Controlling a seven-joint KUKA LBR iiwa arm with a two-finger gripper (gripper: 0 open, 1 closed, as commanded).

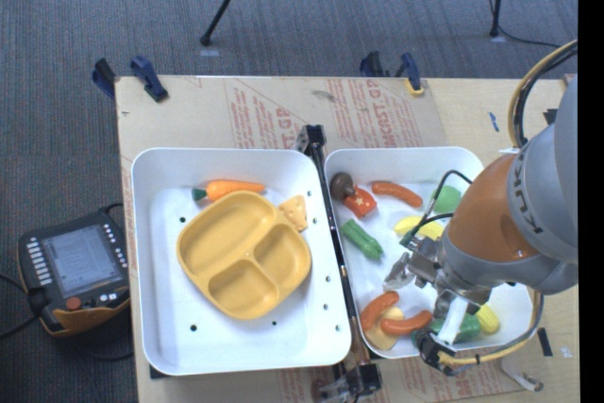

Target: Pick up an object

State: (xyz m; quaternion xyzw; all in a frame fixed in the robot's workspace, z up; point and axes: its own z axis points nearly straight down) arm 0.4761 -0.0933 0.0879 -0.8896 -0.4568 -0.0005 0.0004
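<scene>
My gripper (402, 271) hangs low over the middle of the right bin (396, 156), below the grey and orange wrist (491, 226). Just under it lie two red-orange sausages (378, 307) (408, 324) on a yellow wedge (385, 336). Left of it rests a green pepper piece (361, 239), and behind it a yellow banana (416, 226). Nothing shows in its grasp. Part of the bin floor beneath the arm is hidden.
The right bin also holds a brown mushroom (340, 184), a red pepper (360, 201), another sausage (396, 193), and green (445, 198) (462, 328) and yellow (488, 319) pieces. In the left bin (160, 203) lie a yellow divided plate (243, 253), a carrot (231, 189) and a cheese wedge (295, 212).
</scene>
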